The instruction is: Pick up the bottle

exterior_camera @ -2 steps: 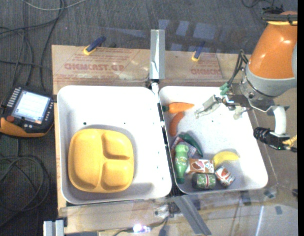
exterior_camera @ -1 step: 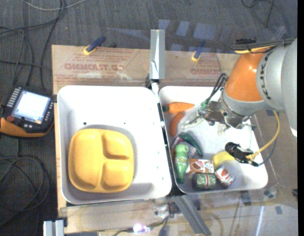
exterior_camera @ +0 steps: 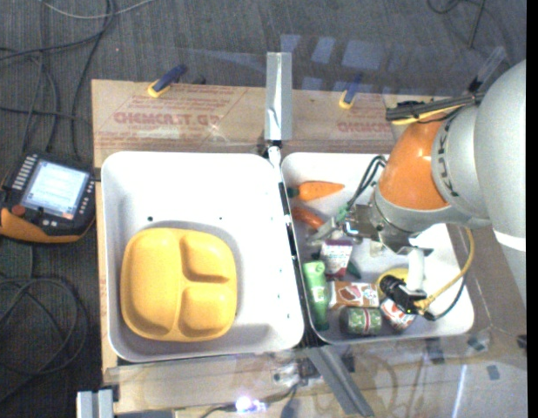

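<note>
We hang low over the cluttered right bin (exterior_camera: 460, 319), nearing the green bottle (exterior_camera: 316, 291); the jaws' state we cannot tell.

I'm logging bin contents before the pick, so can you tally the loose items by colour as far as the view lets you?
Yellow: 1, moulded plastic divided plate in the left bin
Orange: 1, carrot-shaped piece
Green: 2, slim upright bottle; squat dark jar
Red-brown: 1, flat packet
Total: 5 clearly seen; others sit hidden under the wrist.
</note>
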`<move>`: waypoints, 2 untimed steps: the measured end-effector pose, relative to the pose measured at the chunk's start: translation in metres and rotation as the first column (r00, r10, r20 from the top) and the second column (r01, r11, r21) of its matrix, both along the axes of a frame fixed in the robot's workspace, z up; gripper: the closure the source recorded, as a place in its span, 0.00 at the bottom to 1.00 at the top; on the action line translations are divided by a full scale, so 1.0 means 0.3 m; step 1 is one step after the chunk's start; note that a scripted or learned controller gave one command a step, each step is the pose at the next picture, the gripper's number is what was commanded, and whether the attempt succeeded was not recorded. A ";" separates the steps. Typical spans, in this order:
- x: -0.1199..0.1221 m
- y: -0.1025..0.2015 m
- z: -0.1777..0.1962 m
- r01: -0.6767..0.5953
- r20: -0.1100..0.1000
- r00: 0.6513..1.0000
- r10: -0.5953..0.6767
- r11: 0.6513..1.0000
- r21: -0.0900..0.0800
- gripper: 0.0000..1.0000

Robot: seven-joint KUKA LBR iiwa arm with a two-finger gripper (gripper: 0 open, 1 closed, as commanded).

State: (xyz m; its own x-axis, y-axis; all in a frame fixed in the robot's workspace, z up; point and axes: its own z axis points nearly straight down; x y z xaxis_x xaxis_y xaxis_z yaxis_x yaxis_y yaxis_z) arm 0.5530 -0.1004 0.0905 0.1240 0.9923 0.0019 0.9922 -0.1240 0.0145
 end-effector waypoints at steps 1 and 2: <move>0.000 -0.012 0.032 0.003 0.001 1.000 -0.003 1.000 -0.005 1.00; -0.001 -0.013 0.032 0.004 0.000 1.000 -0.004 1.000 -0.005 0.00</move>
